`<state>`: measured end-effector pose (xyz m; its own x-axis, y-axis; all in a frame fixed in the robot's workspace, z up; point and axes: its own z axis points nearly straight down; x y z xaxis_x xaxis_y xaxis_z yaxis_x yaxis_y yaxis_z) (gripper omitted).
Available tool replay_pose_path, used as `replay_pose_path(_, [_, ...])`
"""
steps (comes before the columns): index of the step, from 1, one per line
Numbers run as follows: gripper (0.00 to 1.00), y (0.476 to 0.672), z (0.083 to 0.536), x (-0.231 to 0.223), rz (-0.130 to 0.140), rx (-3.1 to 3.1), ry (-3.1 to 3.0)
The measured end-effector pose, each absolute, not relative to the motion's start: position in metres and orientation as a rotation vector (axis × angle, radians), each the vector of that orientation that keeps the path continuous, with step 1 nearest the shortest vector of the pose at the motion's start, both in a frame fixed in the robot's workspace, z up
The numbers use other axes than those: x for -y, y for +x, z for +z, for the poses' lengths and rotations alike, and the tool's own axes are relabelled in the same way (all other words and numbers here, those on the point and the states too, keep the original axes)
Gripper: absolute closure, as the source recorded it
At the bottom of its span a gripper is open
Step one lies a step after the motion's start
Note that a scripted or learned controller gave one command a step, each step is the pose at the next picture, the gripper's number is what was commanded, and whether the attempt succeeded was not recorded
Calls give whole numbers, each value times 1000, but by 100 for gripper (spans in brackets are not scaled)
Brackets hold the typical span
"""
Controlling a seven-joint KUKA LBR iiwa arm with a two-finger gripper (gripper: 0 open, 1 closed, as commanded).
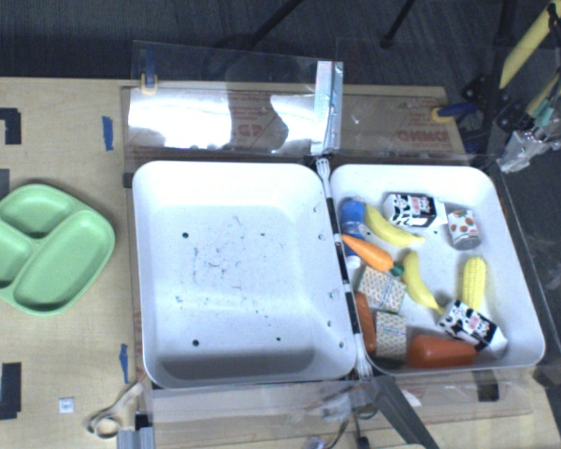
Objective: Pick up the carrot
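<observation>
Pale wooden bench (pixel 65 363) bears a shallow white right-hand bin (pixel 510 223), against whose left wall the small orange carrot (pixel 368 252) lies slantwise, while the metal gripper (pixel 531 148), its spread impossible to tell, hangs outside that bin's far right corner.

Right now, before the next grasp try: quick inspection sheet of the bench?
Surface: wooden bench bearing two white bins; left bin has faint scribble marks on its floor.
Job's things: carrot lies in the right bin, near its left wall, tilted, touching a banana.
Clutter: second banana, corn cob, two cow-patterned cartons, blue item, small spotted can, patterned packets, red-orange item.
Grippers: nothing seen.
Cables: yellow ones at top right.
Surroundings: green divided plate left of the bins; clear sheet behind them; blue tape marks.
</observation>
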<state>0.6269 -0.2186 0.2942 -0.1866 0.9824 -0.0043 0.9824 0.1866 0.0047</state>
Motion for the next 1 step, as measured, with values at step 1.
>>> replay_pose_path(1, [0, 627, 294, 218, 2, -2416, 1999])
